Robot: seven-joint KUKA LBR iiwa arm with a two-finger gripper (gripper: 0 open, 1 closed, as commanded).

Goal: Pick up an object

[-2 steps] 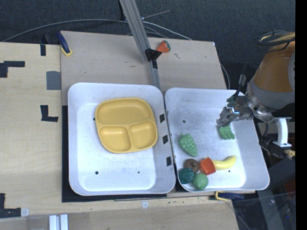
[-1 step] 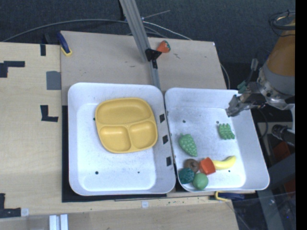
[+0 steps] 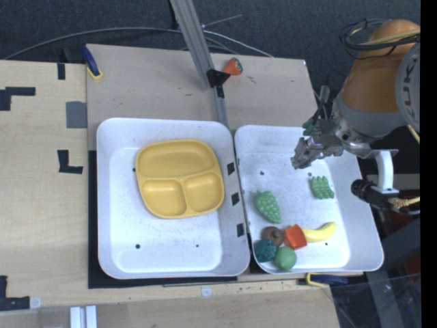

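Bench (image 3: 171,91): pale wood top, carries two shallow white bins side by side; black tape marks along its left part.
Blue-and-yellow clamp (image 3: 91,62): at the bench's far left corner.
Left bin (image 3: 113,203): white, speckled floor, holds one item.
Yellow plate (image 3: 180,178): three-compartment plastic plate, lies flat in the far half of the left bin, one large section at the far side and two smaller at the near side.
Grey pole (image 3: 192,29): slanted metal bar rising from a black bracket near the gap between the bins' far ends; a small orange-red piece (image 3: 233,65) sits on the bench just beside the bracket.
Right bin (image 3: 358,241): white, holds the toy food.
Green grape bunch (image 3: 268,206): toy, lies near the bin's left wall, mid-depth.
Near-left cluster: brown doughnut (image 3: 273,235), teal toy (image 3: 265,251) and green round fruit (image 3: 285,258), all touching or just beside one another at the near wall.
Orange-red block (image 3: 295,237): touches the doughnut's right side.
Yellow banana (image 3: 319,232): just right of the block, end touching it.
Small green bumpy toy (image 3: 321,187): lies alone, right of centre, apart from the cluster.
Pincer (image 3: 305,156): over the far part of the right bin, above-left of the bumpy toy, not touching it; nothing seen between its tips; apart or together, cannot tell.
Arm (image 3: 375,80): grey with orange band, reaches in from the right.
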